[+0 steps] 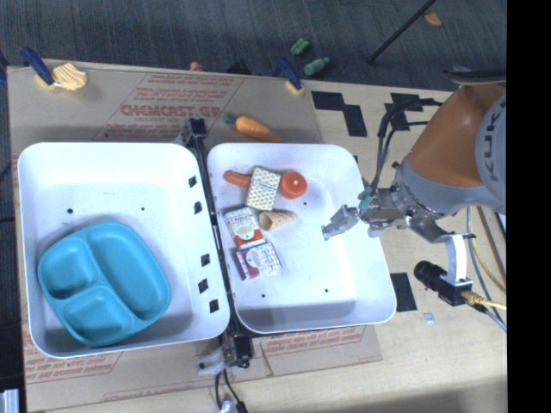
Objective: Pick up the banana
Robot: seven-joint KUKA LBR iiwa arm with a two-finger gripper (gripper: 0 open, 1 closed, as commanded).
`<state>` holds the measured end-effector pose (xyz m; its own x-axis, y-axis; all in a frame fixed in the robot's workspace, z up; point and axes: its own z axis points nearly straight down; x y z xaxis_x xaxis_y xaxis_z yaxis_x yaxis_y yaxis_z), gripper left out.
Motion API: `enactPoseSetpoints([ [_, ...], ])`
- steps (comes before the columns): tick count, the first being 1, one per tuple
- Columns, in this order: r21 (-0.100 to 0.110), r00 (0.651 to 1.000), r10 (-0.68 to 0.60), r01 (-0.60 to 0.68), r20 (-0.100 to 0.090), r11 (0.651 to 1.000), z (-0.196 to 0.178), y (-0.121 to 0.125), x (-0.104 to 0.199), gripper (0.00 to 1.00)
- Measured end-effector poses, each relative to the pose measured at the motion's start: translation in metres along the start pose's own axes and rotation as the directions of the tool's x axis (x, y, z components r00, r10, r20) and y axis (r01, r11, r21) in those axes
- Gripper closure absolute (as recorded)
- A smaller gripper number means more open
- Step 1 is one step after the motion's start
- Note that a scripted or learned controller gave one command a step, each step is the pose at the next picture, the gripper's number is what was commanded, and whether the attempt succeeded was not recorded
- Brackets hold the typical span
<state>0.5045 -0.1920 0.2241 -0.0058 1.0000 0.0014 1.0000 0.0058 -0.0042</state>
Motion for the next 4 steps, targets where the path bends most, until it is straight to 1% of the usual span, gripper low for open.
enactPoseSetpoints([
  [1,0.004,0.943,0.333,-0.333,-0.001,0.943,0.105,0.005,0.093,0.0],
  [2,0.001,0.845,0.534,-0.534,0.0,0.845,0.033,0.078,0.146,0.0],
  [3,0.003,0.85,0.527,-0.527,0.001,0.85,0.033,-0.004,0.142,0.0],
  [4,0.002,0.828,0.561,-0.561,-0.001,0.828,0.033,0.073,0.225,0.0],
])
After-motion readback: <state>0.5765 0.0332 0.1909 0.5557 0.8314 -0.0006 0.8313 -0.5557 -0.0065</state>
